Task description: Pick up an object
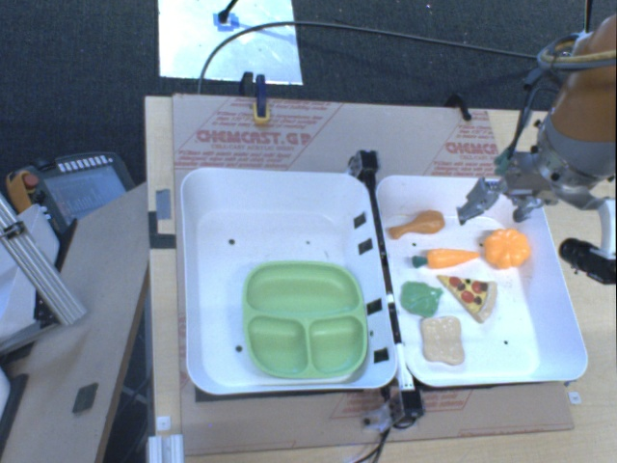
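Note:
The right bin (pixel 557 347) holds several toy foods: a chicken drumstick (pixel 417 225), a carrot (pixel 450 258), an orange pumpkin (pixel 506 248), a green broccoli piece (pixel 420 298), a pizza slice (pixel 469 294) and a slice of bread (pixel 443 340). My gripper (pixel 501 204) hangs over the far part of the right bin, above and just behind the pumpkin. Its two fingers (pixel 476 202) stand apart with nothing between them.
The left bin (pixel 217 258) holds a green divided plate (pixel 304 318). A black divider (pixel 376 258) runs between the bins. A teach pendant (pixel 82 189) and an aluminium bar (pixel 39 268) lie on the side table at the left. Cables run across the floor behind.

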Action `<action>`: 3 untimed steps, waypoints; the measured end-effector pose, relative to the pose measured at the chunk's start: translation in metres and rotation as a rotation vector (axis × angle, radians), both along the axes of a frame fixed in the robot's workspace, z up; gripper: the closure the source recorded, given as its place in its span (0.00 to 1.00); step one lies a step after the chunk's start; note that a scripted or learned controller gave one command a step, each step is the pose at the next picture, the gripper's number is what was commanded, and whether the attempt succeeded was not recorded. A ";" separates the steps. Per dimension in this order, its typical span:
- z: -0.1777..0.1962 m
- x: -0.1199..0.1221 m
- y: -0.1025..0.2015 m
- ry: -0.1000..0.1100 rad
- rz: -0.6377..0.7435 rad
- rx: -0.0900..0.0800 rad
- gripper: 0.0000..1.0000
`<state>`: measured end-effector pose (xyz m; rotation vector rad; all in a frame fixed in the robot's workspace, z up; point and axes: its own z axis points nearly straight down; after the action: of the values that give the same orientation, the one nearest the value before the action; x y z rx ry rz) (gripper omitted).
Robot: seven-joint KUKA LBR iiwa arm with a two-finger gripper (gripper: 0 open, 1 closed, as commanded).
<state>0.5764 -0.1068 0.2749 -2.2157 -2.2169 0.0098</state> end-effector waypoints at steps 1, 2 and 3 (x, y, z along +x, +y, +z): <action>0.006 0.002 0.000 -0.011 0.002 -0.001 0.00; -0.056 0.005 0.002 -0.007 0.000 0.000 0.00; -0.107 0.010 -0.007 -0.008 0.000 -0.001 0.00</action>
<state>0.5860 -0.1135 0.1678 -2.2205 -2.2213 0.0017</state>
